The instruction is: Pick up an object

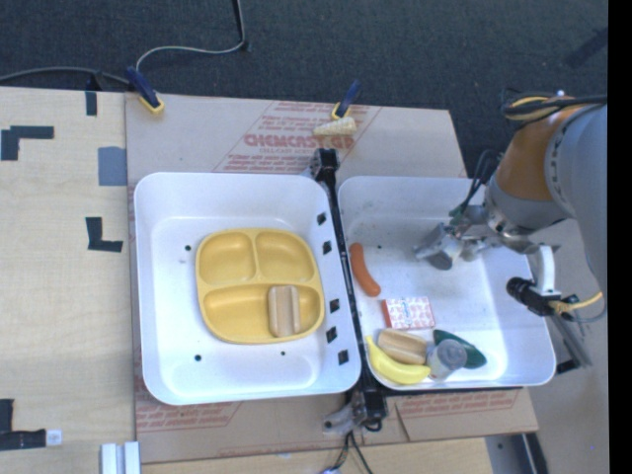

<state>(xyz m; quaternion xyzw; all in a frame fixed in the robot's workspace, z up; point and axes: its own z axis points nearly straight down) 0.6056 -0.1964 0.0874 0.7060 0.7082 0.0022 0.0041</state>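
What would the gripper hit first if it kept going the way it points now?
Probably the orange sausage by the right bin's left wall: the gripper points left across bare floor toward it, though its height is unclear.

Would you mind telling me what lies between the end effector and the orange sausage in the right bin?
In the camera view, only bare white bin floor lies between the end effector and the orange sausage.

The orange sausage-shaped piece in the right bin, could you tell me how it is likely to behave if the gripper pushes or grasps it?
The orange sausage is long and rounded, so a sideways push would probably roll it. It looks like smooth toy plastic, likely light and a little slippery. It lies near the bin wall, which may crowd the gripper.
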